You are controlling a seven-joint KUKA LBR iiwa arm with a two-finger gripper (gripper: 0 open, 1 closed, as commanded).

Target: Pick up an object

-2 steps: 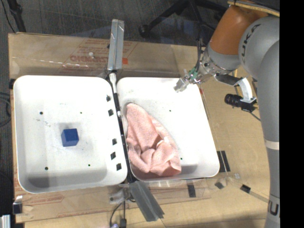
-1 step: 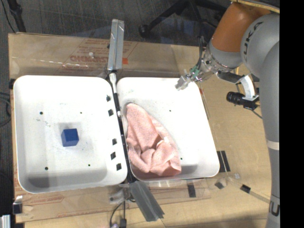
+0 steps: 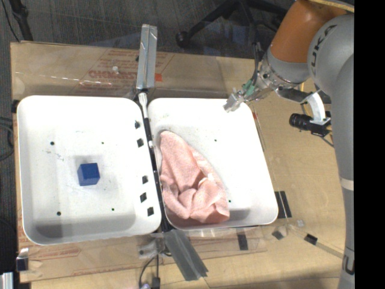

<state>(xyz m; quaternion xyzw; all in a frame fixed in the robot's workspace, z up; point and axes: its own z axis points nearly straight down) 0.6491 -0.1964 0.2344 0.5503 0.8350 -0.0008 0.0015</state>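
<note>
gripper [image 3: 233, 104] above right bin's [image 3: 252, 137] far rim, fingers' state: cannot tell | pink cloth [image 3: 189, 182] bunched against left wall | I'd descend on its raised fold, pinch deep

Hand [image 3: 233, 103] fingers too small to tell

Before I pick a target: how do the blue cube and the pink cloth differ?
The blue cube is small, rigid and sharp-edged; the pink cloth is far larger, soft and crumpled. The cube sits alone in the left bin, away from its walls; the cloth lies in the right bin against the divider side. Both lie apart from the gripper.
</note>
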